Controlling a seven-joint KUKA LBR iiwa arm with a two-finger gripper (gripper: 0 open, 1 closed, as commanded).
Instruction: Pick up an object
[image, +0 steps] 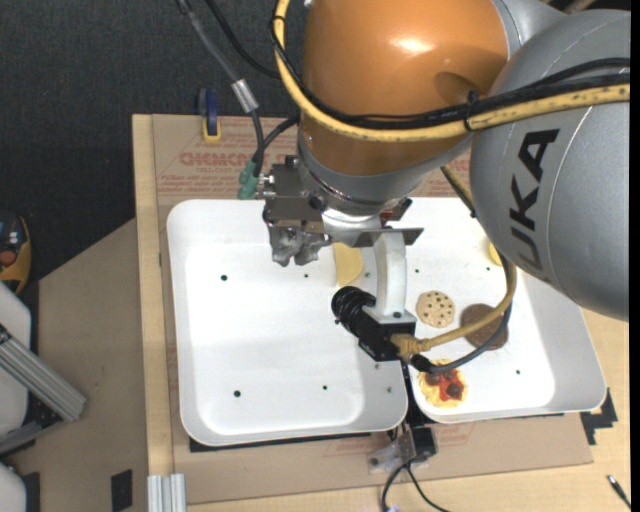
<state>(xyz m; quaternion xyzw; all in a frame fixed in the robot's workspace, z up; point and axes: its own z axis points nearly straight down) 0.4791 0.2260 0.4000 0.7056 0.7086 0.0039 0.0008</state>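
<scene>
The grey and orange arm (400, 90) fills the upper part of the camera view, and its gripper (296, 243) hangs over the upper edge of the left bin (260, 340), near that bin's inner wall. Whether the tool is clenched or released cannot be told, since the metal at its tip is small and blurred, and nothing can be seen in its grasp. Measured from the gripper, the objects lie to its right, in the right bin (530, 385): a pale yellow piece (347, 264) just beside it, a round chocolate-chip cookie (435, 308) further right and lower, a brown object (484, 324) beyond the cookie, and a red and yellow item (446, 385) lowest of all, near that bin's front rim
</scene>
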